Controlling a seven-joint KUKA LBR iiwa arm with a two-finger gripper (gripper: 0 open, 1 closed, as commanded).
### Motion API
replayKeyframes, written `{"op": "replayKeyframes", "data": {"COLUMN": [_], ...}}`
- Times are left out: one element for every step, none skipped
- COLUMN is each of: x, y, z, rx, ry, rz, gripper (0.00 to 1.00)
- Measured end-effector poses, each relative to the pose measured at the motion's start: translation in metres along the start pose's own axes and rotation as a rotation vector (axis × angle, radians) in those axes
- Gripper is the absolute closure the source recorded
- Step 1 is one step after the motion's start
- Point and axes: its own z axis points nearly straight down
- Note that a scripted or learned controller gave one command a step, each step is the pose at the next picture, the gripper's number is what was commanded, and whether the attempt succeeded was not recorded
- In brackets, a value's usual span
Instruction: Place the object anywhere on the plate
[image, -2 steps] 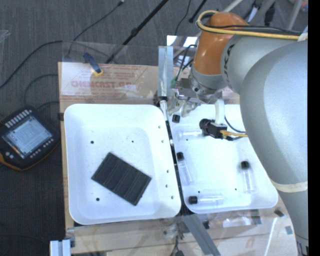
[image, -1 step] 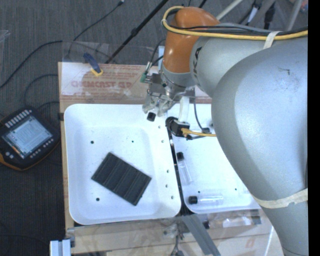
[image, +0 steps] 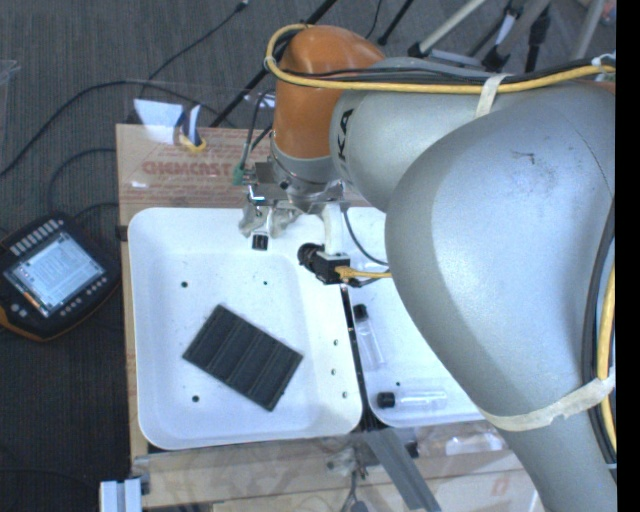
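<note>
Currently the claw (image: 262, 226) is positioned over the far rim of the left bin (image: 160, 300), at the end of the grey arm (image: 500, 230) and directly below the orange band (image: 315, 95). Whether the claw is wide, narrow or holding anything cannot be determined: the wrist covers most of it and the remainder is too small to resolve. A small dark element (image: 260, 241) is visible at the lower tip of the claw; its identity cannot be determined.

The plate (image: 242, 357), a dark ribbed rectangular slab, lies flat on the floor of the left bin, well apart from the claw, toward the near edge of the view and roughly in line with it. The slab is turned at an angle to the bin walls, and nothing rests on it.

The right bin (image: 400, 350) is located to the right of the claw, partly covered by the arm. It contains two clear tubes with dark ends. The first tube (image: 368, 336) lies just beside the wall shared by the two bins. The second tube (image: 410, 399) lies near the near rim of that bin. Both are well apart from the claw and from the plate.

A black connector (image: 320, 262) with a yellow cable (image: 368, 270) hangs just right of and below the claw. A handheld control unit (image: 52, 272) lies on the floor, far left of the claw. A brown printed board (image: 180, 170) extends from under the left bin, just left of the claw.
</note>
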Motion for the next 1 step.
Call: {"op": "replayKeyframes", "data": {"x": [0.0839], "y": [0.0051], "z": [-0.0652], "rx": [-0.004], "ry": [-0.001], "rz": [-0.188], "gripper": [1.0]}}
